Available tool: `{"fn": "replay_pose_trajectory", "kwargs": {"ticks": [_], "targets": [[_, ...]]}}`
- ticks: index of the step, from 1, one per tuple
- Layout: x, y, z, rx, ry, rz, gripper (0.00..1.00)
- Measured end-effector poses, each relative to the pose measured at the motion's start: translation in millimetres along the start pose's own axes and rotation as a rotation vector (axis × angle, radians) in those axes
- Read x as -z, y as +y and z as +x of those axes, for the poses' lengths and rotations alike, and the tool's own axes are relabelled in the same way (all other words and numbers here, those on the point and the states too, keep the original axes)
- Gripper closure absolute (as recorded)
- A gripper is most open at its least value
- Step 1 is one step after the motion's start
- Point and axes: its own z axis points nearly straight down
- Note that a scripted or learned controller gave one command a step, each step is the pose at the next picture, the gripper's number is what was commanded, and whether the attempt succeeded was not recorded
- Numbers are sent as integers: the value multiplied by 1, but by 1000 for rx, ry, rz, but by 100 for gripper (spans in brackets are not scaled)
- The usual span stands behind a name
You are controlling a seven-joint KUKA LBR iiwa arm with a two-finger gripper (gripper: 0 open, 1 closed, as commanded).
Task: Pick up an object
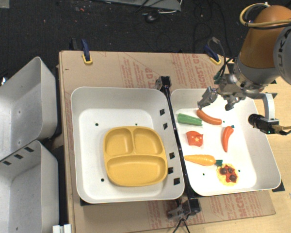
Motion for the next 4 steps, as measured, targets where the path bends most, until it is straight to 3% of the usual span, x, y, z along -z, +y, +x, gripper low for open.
{"fn": "replay_pose_trajectory", "kwargs": {"ticks": [1, 4], "targets": [[8, 2, 0, 2, -1, -14, 0], [-139, -5, -8, 0, -1, -9, 0]]}}
